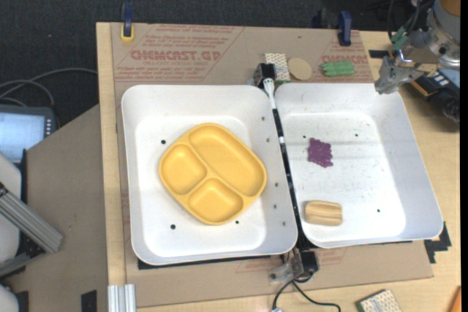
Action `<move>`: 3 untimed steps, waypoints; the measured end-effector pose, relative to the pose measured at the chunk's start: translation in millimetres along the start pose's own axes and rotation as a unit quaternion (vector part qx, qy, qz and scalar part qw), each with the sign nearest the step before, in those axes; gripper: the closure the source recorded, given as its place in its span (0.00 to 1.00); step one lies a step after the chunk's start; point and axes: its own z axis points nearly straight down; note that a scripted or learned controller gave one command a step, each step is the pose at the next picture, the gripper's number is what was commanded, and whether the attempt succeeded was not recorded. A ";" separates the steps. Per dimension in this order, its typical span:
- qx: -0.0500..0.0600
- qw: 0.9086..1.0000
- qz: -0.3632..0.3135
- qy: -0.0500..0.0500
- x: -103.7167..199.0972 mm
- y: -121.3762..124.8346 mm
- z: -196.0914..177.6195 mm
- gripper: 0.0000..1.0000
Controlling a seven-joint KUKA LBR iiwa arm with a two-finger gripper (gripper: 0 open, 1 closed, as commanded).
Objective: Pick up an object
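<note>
In the right bin (409, 179) lie a small purple bunch of grapes (319, 152) near the middle and a tan bread-like block (323, 212) near the front left. A yellow divided plate (212, 173) rests in the left bin (139, 157). My gripper (387, 79) hangs over the right bin's far right corner, well away from the grapes and the block, with nothing seen in it.
On the board behind the bins sit a green toy (338, 69) and a tan round disc (300, 69). Blue clamps (127, 20) hold the board's back edge. Cables and gear crowd the right side beside the arm.
</note>
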 end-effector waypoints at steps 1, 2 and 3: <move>0.014 1.000 -0.002 0.005 7.2 -28.1 215.4 1.00; 0.007 1.000 -0.002 0.004 13.4 -64.9 185.9 1.00; -0.002 1.000 -0.004 0.001 3.5 8.5 99.8 1.00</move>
